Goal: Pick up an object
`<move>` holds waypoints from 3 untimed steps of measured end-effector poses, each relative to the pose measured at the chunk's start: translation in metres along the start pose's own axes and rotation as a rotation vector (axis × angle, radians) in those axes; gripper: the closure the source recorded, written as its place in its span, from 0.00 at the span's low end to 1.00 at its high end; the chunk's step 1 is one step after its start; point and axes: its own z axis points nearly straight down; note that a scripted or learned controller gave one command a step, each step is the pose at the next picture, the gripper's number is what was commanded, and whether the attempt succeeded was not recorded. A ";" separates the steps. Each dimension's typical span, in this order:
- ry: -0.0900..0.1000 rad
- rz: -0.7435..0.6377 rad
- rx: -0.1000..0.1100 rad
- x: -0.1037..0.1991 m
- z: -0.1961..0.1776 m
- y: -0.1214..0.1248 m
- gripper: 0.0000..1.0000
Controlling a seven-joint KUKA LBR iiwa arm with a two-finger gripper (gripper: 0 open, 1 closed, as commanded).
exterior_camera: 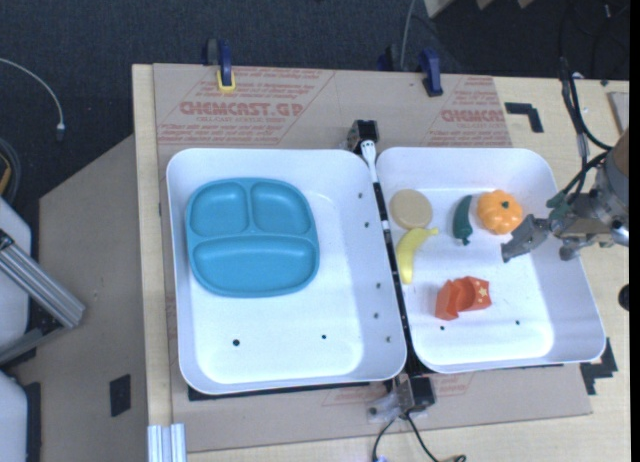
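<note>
I am holding the grey two-finger gripper (522, 243), finger state indeterminable, just right of the small orange plastic pumpkin (498, 211), which is lying slightly farther back.

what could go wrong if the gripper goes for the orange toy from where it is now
The gripper sits just right of the orange toy, whose left side touches a dark green piece; closing could nudge or grab both. The orange toy looks rounded, so it may slip out sideways.
</note>
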 end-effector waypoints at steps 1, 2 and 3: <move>-0.003 -0.004 -0.013 0.000 -0.006 0.002 0.00; 0.000 -0.004 -0.006 0.011 0.050 0.004 0.00; 0.000 -0.003 -0.006 0.015 0.099 -0.005 0.00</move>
